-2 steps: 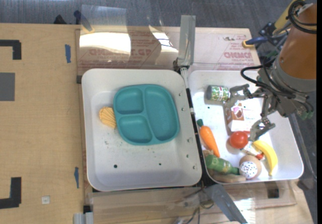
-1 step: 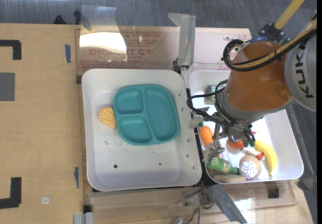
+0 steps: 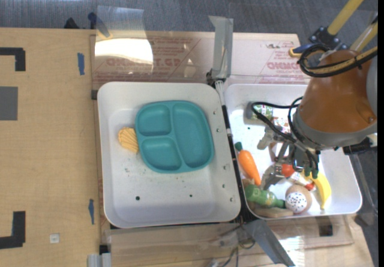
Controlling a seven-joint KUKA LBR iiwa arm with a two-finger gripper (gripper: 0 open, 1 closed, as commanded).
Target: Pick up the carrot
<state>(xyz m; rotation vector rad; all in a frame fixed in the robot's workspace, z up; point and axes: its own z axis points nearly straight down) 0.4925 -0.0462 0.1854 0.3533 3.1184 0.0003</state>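
The carrot [image 3: 248,166], orange with a green top, lies at a slant on the floor of the right bin [image 3: 342,167], close to its left wall. My gripper [image 3: 282,161] hangs low in that bin, just right of the carrot, under the orange wrist band [image 3: 335,101]. The carrot lies apart from the gripper, with a narrow strip of white bin floor between them. A small red piece [image 3: 288,170] sits right beneath the gripper.
A green vegetable [image 3: 264,198], a speckled white ball [image 3: 296,200] and a yellow banana [image 3: 323,191] crowd the right bin's front. The left bin [image 3: 120,188] holds a teal divided plate [image 3: 174,135] and a yellow shell-shaped piece [image 3: 128,138].
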